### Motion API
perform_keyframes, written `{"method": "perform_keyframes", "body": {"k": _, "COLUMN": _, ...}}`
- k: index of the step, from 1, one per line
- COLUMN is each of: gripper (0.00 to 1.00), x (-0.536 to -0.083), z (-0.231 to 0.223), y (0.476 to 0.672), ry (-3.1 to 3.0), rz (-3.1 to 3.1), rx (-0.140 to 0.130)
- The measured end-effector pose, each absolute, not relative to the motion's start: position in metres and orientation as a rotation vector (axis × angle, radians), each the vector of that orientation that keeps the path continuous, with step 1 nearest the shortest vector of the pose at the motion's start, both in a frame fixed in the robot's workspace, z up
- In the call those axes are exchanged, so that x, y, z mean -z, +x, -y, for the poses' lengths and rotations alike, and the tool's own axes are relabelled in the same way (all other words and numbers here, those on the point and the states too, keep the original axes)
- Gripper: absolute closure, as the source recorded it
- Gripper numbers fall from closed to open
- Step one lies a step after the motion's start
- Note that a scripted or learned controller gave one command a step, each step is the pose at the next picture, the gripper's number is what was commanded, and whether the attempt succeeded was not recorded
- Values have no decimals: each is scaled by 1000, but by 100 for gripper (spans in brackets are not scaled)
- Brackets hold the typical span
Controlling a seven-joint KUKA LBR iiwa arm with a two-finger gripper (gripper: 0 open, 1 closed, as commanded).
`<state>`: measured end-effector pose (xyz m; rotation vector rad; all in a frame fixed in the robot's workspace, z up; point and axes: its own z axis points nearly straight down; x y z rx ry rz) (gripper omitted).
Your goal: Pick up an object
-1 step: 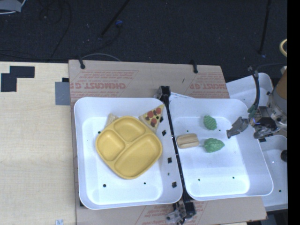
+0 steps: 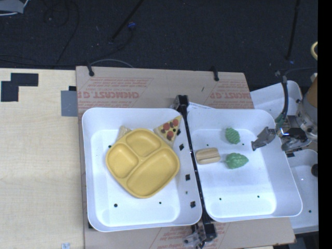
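Tan bun-shaped toy block lies in the right white bin, touching a green leafy toy; the gripper hovers at that bin's right edge, fingers apart, holding nothing.

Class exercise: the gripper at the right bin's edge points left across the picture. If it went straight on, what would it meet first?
Probably the larger green piece, roughly in line with the gripper; its height above the right bin is unclear, so it could pass over.
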<state>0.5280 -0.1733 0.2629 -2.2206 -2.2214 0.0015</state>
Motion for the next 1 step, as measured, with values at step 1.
{"method": "perform_keyframes", "body": {"k": 1, "gripper": 0, "x": -198, "z": 171, "y": 525, "ry": -2216, "rz": 2215, "rx": -7}}
